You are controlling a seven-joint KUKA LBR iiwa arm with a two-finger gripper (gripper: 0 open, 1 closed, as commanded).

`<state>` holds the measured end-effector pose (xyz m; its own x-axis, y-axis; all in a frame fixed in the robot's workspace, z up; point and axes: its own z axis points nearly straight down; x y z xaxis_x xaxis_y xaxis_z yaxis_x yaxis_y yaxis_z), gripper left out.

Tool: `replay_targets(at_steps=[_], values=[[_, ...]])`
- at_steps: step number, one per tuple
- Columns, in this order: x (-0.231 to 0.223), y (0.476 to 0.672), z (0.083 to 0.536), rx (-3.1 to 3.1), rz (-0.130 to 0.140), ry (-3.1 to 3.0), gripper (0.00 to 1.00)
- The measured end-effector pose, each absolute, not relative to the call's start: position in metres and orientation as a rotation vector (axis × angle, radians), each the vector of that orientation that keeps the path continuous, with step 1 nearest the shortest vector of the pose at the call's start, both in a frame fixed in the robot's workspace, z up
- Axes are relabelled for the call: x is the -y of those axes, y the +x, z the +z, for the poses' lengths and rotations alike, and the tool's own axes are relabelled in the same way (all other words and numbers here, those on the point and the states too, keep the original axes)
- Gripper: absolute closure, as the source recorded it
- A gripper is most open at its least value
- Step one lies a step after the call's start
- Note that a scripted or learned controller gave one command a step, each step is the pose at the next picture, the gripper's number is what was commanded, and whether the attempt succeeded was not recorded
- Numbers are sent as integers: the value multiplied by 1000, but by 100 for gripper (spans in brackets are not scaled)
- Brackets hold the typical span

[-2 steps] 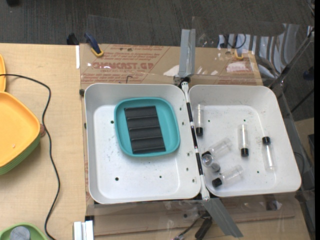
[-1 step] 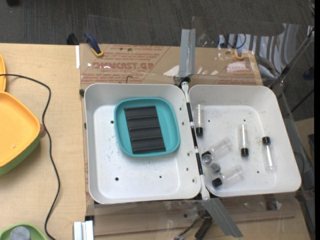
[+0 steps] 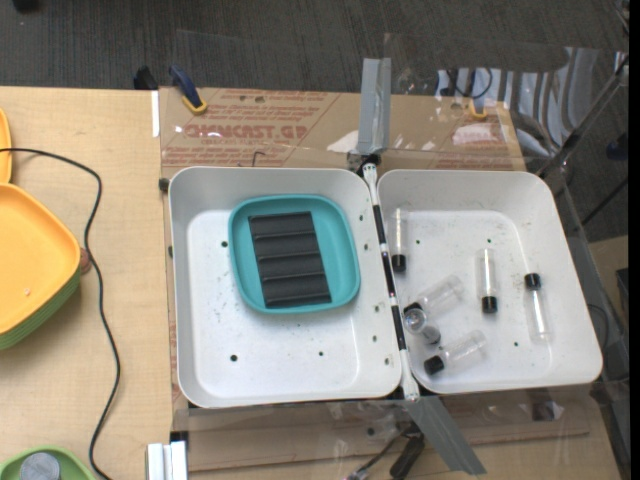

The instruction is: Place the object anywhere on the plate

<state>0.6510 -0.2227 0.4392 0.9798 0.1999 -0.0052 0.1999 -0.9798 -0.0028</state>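
camera view looks down on the desk (image 3: pixel 100 388) with two white bins side by side. the left bin (image 3: pixel 200 358) holds a teal plate (image 3: pixel 345 258) with a dark ribbed insert (image 3: pixel 290 258) lying on it, long axis running near to far. the right bin (image 3: pixel 560 348) holds a scatter of small clear vials with black caps. one vial (image 3: pixel 397 238) lies close to the divider with its cap toward the near side; another vial (image 3: pixel 487 280) lies about mid-bin, also near to far; a third vial (image 3: pixel 536 303) lies toward the right wall; two more, a tilted vial (image 3: pixel 438 296) and a near vial (image 3: pixel 455 351), lie slanted near the front, with a small round cap (image 3: pixel 414 318) between them.

as for my gripper, i cannot tell its state from this frame.

the task's thing, as i judge it, is one of those vials, all in the right bin, and the plate lies to their left across the divider. since i reach in from the right, the vials are nearer to me than the plate. the vial by the divider has the shortest carry. its long axis runs near to far, so i would close across it from left and right, lift clear of the bin walls, then travel left over the plate.
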Motion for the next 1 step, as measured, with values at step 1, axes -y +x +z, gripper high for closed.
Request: replay_targets(at_steps=[1], values=[[222,655,439,321,6,-3124,0]])
